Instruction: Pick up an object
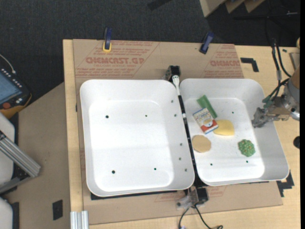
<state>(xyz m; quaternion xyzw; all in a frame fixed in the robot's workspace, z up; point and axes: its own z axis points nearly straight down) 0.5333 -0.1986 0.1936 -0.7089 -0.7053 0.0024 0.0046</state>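
The right bin [257,92] holds several small objects: a green bar [207,106], a small white, blue and red packet [205,119], a yellow piece [224,128], a round tan disc [201,144] and a green knobbly ball [247,148]. My gripper [261,118] hangs at the right bin's right rim, to the right of the yellow piece and above the green ball. Nothing shows between its tips.
The left bin [95,92] lies beside the right one, parted by a black divider strip [184,123]. Both rest on a cardboard sheet [143,56] held by two clamps [107,41] at the back edge. Cables [277,66] run down at the far right.
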